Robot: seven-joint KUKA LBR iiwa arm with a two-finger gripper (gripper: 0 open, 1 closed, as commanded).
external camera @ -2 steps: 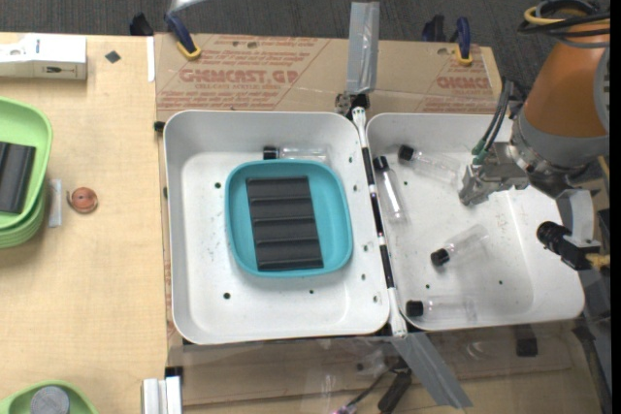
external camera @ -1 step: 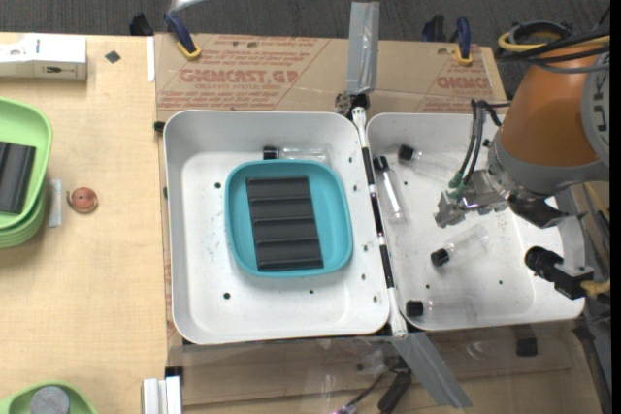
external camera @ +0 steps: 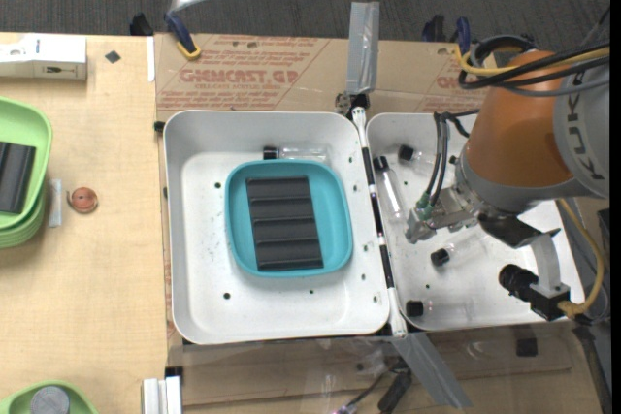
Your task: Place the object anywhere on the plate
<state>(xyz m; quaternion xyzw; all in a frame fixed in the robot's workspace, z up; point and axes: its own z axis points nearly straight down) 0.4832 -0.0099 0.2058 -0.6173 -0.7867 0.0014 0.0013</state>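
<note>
A teal square plate [external camera: 337,208] lies in the left white bin [external camera: 194,296]. On it rests a black ridged block [external camera: 283,221], lying flat and roughly centred. My gripper [external camera: 434,219] hangs low over the right bin [external camera: 466,310], below the orange wrist band [external camera: 509,136], well to the right of the plate. The arm's body hides what is directly under the gripper. A small black piece [external camera: 440,257] lies just below it on the bin floor.
A clear tube with a black cap [external camera: 291,152] lies behind the plate. More small black pieces [external camera: 406,151] [external camera: 414,308] and a clear stick [external camera: 383,184] sit in the right bin. A green tray [external camera: 19,175] stands at far left on the wooden bench.
</note>
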